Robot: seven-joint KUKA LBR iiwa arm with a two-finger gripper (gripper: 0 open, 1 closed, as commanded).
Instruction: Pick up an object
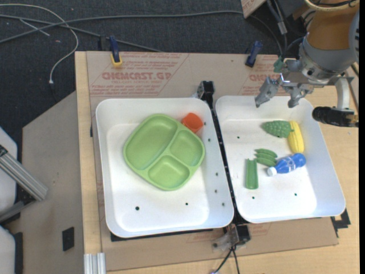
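Nearest the camera, at the lower edge of the frame, a cable clip (231,237) sits on the desk (142,67) where the 2 white bins meet. Above it lie the left bin (114,210) with a green divided plate (164,151) and a small orange piece (193,121) touching the plate's upper right rim, and the right bin (325,201), which carries my choices.

My pincer (280,96) hangs at the upper right of the frame, over the far rim of the right bin, its 2 fingers spread apart with nothing between them.

The things I could take all lie below it in the picture, toward the frame's lower right: a knobbly green toy (278,128) closest, a yellow corn cob (295,137) touching its right side, then a green bean pod (265,155), a blue and white bottle (287,164) and a straight green stick (251,173).

I judge the knobbly green toy the handiest target: it sits almost directly under my fingers, just a little further down the frame. Its long axis runs roughly left to right, so I would close across its short side. The corn pressed against it could crowd my right finger.
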